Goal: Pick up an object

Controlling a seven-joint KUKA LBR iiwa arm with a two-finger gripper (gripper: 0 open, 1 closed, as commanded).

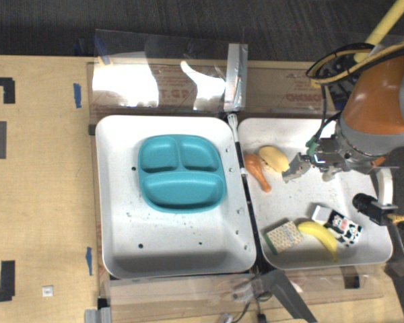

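The right bin (370, 247) holds several objects. An orange carrot (258, 171) lies against its left wall, and a yellow lemon-like fruit (275, 158) sits just right of it. Toward the front lie a yellow banana (319, 235), a tan meshed sponge (283, 236) and a small black-and-white patterned box (341, 227). My gripper (313, 171) hangs over the middle of the right bin, just right of the yellow fruit. It is open, with nothing between its fingers.
The left bin (121, 234) holds a teal divided plate (182, 171). A ridge (246, 200) separates the two bins. The grey and orange arm (377, 113) covers the right bin's far right corner, with cables above it. A clear plastic sheet (161, 79) lies behind the bins.
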